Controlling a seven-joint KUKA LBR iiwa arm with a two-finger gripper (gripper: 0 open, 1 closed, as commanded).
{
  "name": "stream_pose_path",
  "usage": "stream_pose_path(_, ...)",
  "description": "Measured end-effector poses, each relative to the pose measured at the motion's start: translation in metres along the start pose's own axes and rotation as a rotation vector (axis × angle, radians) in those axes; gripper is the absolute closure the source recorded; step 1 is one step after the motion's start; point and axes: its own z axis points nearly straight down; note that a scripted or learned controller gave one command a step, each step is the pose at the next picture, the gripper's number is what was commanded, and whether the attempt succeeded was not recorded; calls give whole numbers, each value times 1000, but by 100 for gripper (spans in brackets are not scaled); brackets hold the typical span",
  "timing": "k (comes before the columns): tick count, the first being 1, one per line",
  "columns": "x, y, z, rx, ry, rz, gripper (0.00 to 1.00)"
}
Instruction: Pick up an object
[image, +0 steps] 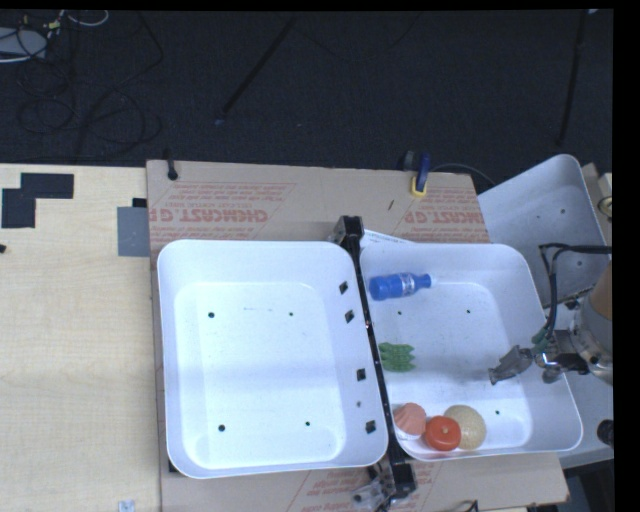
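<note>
**A:** Where did you stand on the pick?

**B:** You hadn't got anything yet, as far as I could judge. Your gripper (510, 365) sat low over the right bin (535, 290), at approx 3 o'clock of its floor, arm coming in from the right edge. Nothing was between the tips. Whether they were apart or together, I couldn't tell; too small and dark.

**A:** And the objs?

**B:** 5 candidates, all in that right bin. Blue bottle (399, 286) lay on its side at 11 o'clock. Green piece (396, 356) at 9 o'clock, just beside the divider. At 7 o'clock, 3 bunched together: pink round item (409, 418), red cap-like item (442, 433), cream ball (468, 424). The cluster was nearest your gripper, but well apart from it. So approach, close and lift all remained, I'd say.

**A:** Surface and room?

**B:** Left bin (255, 355) beside it on printed cardboard (260, 205), over a pale wood bench (70, 350). Dark floor w/ cables (60, 25) at 12 o'clock.
</note>
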Motion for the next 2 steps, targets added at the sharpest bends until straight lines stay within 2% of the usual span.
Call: stream_pose_path(2,0,0,0,0,0,0,0)
